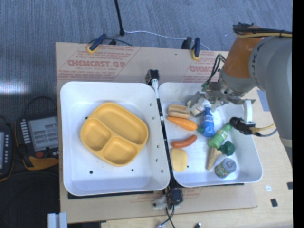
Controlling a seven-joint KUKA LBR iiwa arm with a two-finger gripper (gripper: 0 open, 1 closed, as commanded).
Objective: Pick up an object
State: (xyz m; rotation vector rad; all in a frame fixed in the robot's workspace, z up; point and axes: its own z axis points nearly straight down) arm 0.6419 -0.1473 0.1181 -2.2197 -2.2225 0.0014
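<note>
Gripper (205, 100) sits low over the top of the right bin (251, 170), just above the blue bottle (208, 123) and beside the hot dog bun (179, 110). Can't tell if it is open or closed, nothing visibly gripped. Same bin: carrot (182, 123) under the bun, sausage (184, 141), yellow piece (179, 159), green bottle (219, 137), ice cream cone (212, 157), grey can (225, 167) at the near right corner. Left bin (71, 175) holds a yellow divided plate (114, 133), well apart from the arm.
</note>
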